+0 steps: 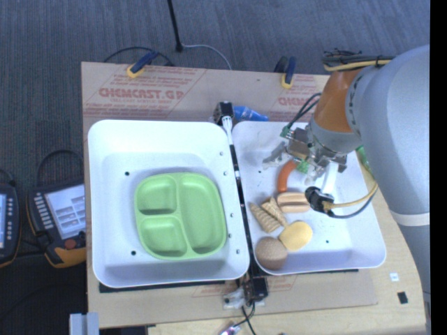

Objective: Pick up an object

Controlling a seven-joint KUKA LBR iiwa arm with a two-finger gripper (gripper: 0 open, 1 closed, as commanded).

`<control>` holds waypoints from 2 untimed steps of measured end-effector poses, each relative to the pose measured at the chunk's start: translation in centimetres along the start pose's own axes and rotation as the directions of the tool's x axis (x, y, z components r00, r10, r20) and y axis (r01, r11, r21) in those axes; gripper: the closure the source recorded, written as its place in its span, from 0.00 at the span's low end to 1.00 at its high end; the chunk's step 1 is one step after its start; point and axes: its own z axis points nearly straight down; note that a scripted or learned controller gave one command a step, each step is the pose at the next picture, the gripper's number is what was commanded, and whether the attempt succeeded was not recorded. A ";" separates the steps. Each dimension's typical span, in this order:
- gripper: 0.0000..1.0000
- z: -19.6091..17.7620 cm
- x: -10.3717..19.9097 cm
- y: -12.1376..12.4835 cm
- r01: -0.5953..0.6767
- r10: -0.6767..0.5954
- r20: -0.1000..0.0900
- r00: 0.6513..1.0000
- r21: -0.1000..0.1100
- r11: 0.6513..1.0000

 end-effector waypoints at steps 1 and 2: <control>0.00 1.9 -0.6 -2.9 0.023 -0.023 -0.003 1.000 -0.006 1.000; 0.00 1.9 -0.5 -4.8 -0.005 0.005 -0.002 1.000 -0.008 1.000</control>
